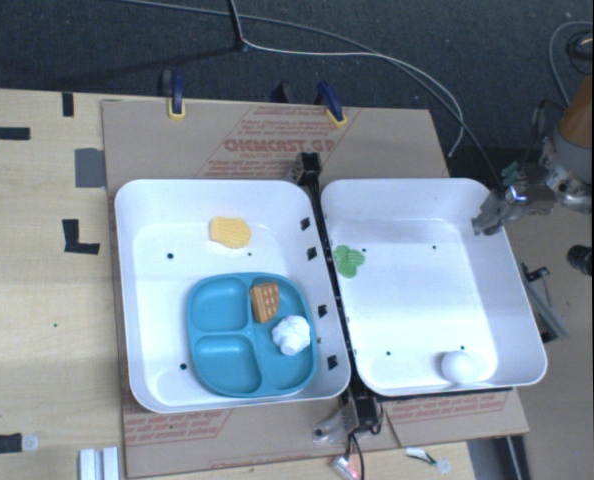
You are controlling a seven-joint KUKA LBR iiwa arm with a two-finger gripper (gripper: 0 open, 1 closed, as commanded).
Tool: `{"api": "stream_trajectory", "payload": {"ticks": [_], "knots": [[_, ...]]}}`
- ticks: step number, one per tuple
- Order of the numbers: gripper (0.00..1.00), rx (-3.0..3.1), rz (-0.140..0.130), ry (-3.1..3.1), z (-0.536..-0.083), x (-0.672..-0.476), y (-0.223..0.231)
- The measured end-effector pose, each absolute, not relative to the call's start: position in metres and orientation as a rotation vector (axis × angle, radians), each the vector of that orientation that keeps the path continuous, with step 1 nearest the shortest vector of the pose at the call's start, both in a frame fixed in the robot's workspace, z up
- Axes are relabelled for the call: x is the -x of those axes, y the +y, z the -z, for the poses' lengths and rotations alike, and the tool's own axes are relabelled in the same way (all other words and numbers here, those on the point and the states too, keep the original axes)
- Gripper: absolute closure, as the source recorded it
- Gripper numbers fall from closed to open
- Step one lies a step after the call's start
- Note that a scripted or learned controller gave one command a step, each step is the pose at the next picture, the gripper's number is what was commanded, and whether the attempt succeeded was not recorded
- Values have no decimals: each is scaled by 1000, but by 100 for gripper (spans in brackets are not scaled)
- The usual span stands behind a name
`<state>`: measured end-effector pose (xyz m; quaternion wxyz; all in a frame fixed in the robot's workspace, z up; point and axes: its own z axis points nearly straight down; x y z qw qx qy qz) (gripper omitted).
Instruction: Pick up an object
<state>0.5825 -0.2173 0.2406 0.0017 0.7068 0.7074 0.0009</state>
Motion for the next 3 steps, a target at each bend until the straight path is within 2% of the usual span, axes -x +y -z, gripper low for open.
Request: {"api": "stream_trajectory", "payload": {"ticks": [1,3], "knots": [[100,-2219,-2,2220,-270,-583,-217],[100,-2218,0,2226,-259,-558,-122]]}}
